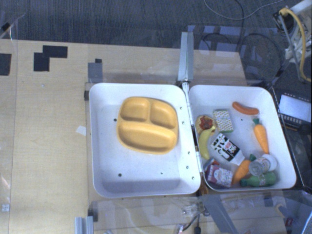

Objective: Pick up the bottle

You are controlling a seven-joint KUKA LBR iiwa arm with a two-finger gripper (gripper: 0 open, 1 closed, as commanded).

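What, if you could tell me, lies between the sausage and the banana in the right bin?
In the camera view, a small checkered packet lies between the sausage and the banana.

One fixed camera looks down aslant on both bins (pixel 97 145).

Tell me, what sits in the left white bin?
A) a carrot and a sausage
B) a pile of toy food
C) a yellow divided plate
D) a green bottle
C: a yellow divided plate lies alone in the left bin, while the toy food, such as the carrot, is crowded into the right bin.
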